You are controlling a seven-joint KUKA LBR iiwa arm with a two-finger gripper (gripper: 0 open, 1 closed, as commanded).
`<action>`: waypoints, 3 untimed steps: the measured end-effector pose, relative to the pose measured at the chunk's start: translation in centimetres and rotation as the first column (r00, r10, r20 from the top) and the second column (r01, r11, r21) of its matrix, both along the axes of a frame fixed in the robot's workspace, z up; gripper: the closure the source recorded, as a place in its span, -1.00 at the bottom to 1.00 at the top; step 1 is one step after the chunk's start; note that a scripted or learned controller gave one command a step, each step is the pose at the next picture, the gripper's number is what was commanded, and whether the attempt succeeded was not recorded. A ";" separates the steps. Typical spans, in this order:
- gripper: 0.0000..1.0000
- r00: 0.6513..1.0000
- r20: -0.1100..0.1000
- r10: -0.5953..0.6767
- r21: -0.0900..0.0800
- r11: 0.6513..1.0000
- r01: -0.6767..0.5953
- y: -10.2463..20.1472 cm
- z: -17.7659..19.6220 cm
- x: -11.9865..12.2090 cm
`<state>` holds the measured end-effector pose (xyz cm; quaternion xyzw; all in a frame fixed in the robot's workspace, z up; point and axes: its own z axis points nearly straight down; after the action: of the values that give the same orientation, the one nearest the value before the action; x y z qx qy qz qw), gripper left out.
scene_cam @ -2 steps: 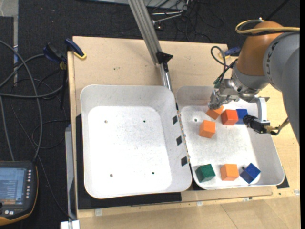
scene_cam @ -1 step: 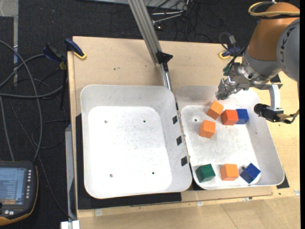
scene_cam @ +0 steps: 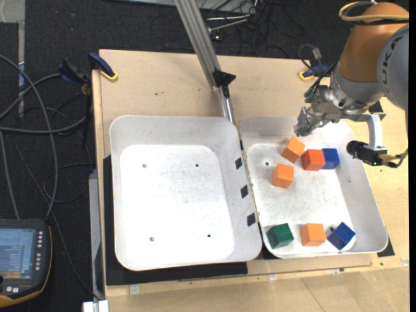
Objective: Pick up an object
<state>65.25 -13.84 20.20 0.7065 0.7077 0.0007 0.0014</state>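
The grey arm with its orange band enters from the upper right of the frame, and its end effector (scene_cam: 307, 123) hangs over the far rim of the shallow white right-hand bin (scene_cam: 364, 194). Whether the end effector is wide or narrow cannot be told from this slant, and no object can be seen held in it.

The nearest candidate, a small orange cube (scene_cam: 293, 149), lies just below and left of the end effector, in the upper part of the right bin. It sits rotated, its corners pointing roughly up and down the frame; as a cube it has no long axis. Just beside it to the right stand a red-orange cube (scene_cam: 313, 159) and a blue cube (scene_cam: 330, 158), touching or nearly so. A second orange cube (scene_cam: 283, 175) lies lower left. Along the bin's lower edge sit a green cube (scene_cam: 281, 234), an orange cube (scene_cam: 312, 234) and a blue cube (scene_cam: 340, 235). The shallow white left-hand bin (scene_cam: 123, 194) lies in the frame's centre left on the pale tabletop (scene_cam: 162, 83).

Risks, as judged: closing across the rotated cube's corners rather than its flat faces could make it twist out; a descent slightly rightward could strike the red-orange cube; the nearby bin wall may obstruct one side of the end effector.
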 end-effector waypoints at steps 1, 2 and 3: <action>1.00 1.000 0.000 0.006 0.003 1.000 -0.006 5.7 0.8 0.6; 1.00 1.000 -0.004 0.005 0.002 1.000 -0.005 10.3 0.7 -0.3; 1.00 1.000 -0.005 0.006 0.002 1.000 -0.006 15.7 0.4 -0.8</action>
<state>64.45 1.88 20.59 0.7043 0.7099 -0.0002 -0.0010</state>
